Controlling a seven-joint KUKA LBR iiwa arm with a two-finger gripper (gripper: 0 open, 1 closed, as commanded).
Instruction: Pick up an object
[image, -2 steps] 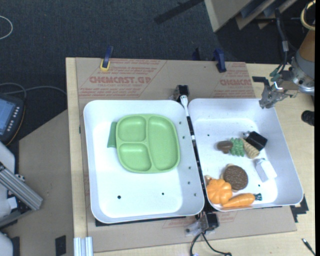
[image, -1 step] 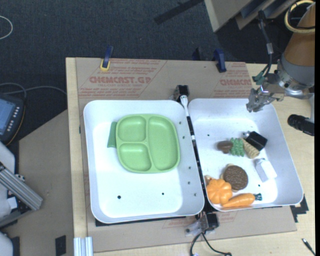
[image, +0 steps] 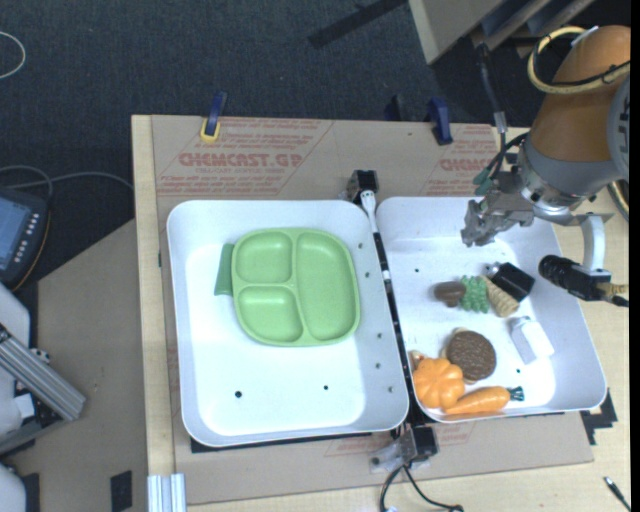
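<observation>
My gripper (image: 482, 230) hangs over the far part of the right bin (image: 420, 235), above bare white floor. Just in front of it lie a small grey-brown lump (image: 449, 293), a green leafy piece (image: 474, 295) and a black brush with tan bristles (image: 508, 285). Nearer the front are a white block (image: 530, 338), a round brown patty (image: 470, 354), an orange pepper (image: 437, 380) and a carrot (image: 482, 401). I see nothing in the gripper.
The left bin (image: 200, 300) holds a green divided plate (image: 296, 285) toward its far side. A raised rim between the two bins runs down the middle. The arm comes in from the upper right.
</observation>
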